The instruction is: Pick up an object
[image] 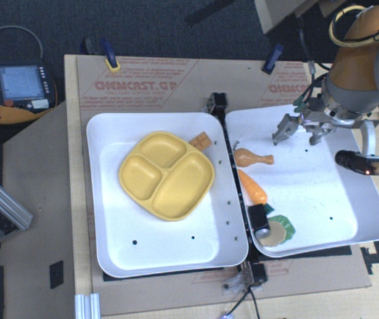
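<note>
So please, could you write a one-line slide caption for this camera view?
Open gripper above the right bin, near a toy drumstick and carrot; yellow plate in left bin.

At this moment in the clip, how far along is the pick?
Nothing looks picked yet. The gripper hangs open over the right bin with nothing between its fingers. The drumstick, carrot and other toys lie along that bin's left side; the yellow plate sits in the left bin. Descent, grasp and lift remain.

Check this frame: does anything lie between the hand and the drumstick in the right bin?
Nothing visible does. The hand hangs over bare white floor of the right bin, and the drumstick lies down-left of it near the divider, with open floor between them.
</note>
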Motion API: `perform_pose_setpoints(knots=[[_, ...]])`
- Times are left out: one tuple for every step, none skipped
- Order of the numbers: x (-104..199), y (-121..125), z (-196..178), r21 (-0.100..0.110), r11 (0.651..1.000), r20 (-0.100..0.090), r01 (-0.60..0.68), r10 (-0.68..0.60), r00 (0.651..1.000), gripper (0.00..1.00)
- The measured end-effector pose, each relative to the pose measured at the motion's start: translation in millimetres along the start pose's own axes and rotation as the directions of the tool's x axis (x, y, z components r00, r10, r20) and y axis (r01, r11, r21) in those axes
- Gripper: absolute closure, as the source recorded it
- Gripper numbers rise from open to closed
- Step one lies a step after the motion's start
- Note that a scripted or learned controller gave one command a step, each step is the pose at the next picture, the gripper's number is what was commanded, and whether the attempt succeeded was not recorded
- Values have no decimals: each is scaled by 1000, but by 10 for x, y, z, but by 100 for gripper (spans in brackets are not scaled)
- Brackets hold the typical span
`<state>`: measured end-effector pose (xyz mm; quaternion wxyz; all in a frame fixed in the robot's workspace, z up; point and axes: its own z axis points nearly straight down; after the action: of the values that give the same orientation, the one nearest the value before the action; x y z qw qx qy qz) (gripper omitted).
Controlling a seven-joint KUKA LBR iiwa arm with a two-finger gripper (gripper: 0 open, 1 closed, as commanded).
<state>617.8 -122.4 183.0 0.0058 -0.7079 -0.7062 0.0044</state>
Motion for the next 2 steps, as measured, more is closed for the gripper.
perform_pose_setpoints(knots=[[2, 31, -72, -13, 1000, 2, 2, -2, 1000, 0], [47, 27, 363, -8, 1000, 0, 3, -3, 1000, 0]])
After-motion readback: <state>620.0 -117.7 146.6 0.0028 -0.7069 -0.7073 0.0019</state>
